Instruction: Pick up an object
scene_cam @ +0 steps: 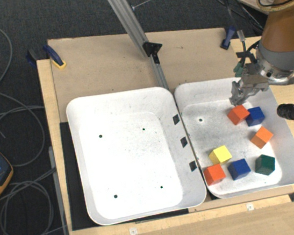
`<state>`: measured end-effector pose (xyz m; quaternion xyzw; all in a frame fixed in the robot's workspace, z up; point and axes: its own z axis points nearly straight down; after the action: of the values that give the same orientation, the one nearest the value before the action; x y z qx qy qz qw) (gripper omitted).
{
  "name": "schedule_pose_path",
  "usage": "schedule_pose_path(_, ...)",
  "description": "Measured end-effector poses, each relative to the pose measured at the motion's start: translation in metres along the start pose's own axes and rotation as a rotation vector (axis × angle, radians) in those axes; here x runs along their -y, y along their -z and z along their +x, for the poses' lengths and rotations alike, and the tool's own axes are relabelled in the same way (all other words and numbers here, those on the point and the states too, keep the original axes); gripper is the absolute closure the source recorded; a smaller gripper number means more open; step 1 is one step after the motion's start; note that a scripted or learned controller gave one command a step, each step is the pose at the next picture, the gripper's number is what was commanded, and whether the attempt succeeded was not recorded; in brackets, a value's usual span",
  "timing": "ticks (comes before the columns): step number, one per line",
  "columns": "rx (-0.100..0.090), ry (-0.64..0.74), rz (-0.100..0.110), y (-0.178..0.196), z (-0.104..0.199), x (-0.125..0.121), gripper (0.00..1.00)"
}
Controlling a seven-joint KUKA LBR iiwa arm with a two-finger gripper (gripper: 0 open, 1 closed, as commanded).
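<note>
Gripper (238,96), finger state not discernible, poised just above the red-orange cube (237,114); the touching blue cube (254,116) is to be cleared

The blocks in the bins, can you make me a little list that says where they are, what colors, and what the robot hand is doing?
left bin: no blocks in it
right bin: seven blocks
back pair: red-orange block touching a blue block
right side: orange block
front group: yellow block, red block, second blue block, green block
gripper: low over the right bin, just behind the red-orange block
held: nothing visibly between the fingers
</note>
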<state>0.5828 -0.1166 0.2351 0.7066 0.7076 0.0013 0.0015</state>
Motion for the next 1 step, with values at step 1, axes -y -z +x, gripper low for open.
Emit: schedule_pose_path(1,-0.004,0.005,0.004,0.0077,0.0573,0.0097,1.0)
